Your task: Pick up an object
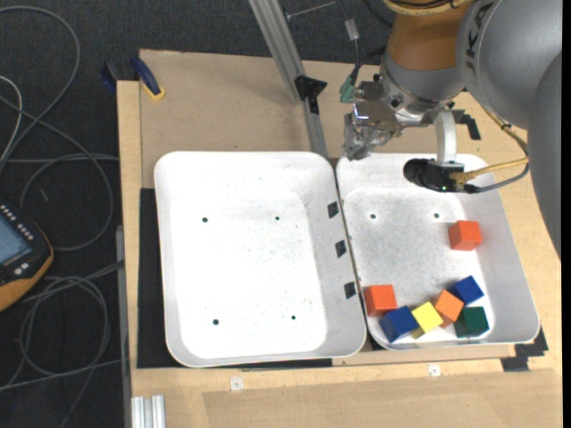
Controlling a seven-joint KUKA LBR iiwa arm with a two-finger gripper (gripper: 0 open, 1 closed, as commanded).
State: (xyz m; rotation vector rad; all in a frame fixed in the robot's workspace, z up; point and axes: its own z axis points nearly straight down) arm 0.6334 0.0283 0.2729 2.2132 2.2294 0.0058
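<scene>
Several small cubes lie in the right bin (pixel 500 239). One orange cube (pixel 465 234) sits alone near the bin's right side. Along the front edge is a cluster: an orange cube (pixel 381 298), a blue cube (pixel 399 322), a yellow cube (pixel 426 316), another orange cube (pixel 449 306), a second blue cube (pixel 467 290) and a green cube (pixel 472 321). My gripper (pixel 357 146) hangs over the far left corner of the right bin, well away from all the cubes. Nothing shows in its grasp.
The left bin (pixel 169 239) lies beside the right one, joined by black clips (pixel 339 248). A slanted metal rail (pixel 285 52) rises behind the bins. A black fitting (pixel 433 173) with a yellow cable sits at the right bin's far edge. Cables lie off the bench to the left.
</scene>
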